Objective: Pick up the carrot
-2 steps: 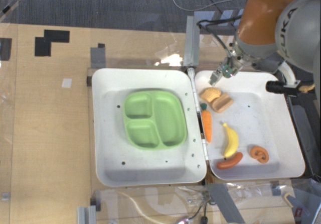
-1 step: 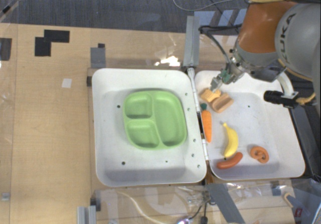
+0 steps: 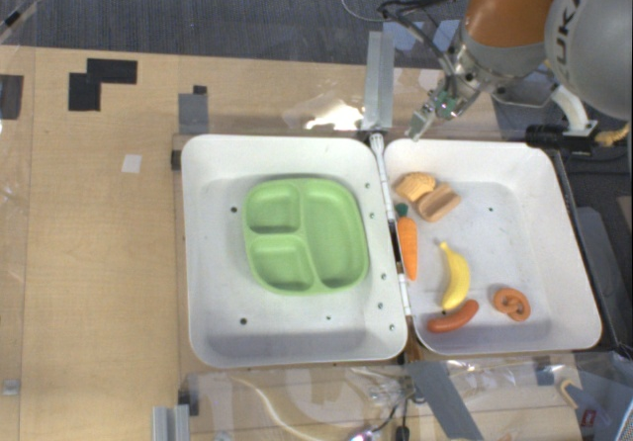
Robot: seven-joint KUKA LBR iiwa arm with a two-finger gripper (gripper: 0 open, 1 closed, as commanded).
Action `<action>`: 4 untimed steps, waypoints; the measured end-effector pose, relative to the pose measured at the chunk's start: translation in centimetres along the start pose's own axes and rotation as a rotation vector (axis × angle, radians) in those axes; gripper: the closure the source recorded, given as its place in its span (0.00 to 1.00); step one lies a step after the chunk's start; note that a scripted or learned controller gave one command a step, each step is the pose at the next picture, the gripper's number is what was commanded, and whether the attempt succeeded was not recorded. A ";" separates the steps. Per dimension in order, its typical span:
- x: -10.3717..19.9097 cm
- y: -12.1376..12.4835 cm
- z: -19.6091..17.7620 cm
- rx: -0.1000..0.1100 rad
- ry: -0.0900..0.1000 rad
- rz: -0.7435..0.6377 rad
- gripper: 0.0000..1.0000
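Hanging above the far rim of the right-hand shallow white bin [image 3: 554,231], the grey arm's two-finger hand [image 3: 423,123] carries nothing, though whether it is released or clenched cannot be told. Inside that bin, the small orange carrot [image 3: 406,246] lies against the left wall, green end toward the far side. A tan bread roll [image 3: 425,196] lies just beyond it; a yellow banana [image 3: 454,277], a red sausage [image 3: 451,317] and a brown pretzel [image 3: 511,304] lie nearer the front. Left of that bin, the second white bin [image 3: 208,231] holds a green three-compartment plastic plate [image 3: 303,234].
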State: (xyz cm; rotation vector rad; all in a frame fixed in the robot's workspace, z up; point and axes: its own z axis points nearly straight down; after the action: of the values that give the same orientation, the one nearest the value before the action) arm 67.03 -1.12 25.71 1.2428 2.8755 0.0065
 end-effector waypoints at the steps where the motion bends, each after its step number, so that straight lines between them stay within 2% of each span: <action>1: 0.0 0.2 -1.3 -0.007 -0.006 -0.003 1.00; 2: -0.1 0.4 -2.7 -0.014 -0.012 -0.005 1.00; 3: 2.9 -2.0 -8.8 0.000 0.000 0.130 1.00; 4: 0.2 -1.3 -8.3 0.001 0.000 0.199 1.00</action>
State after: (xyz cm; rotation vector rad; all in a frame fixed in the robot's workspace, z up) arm 65.86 -1.93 34.04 1.5231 2.7382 0.0059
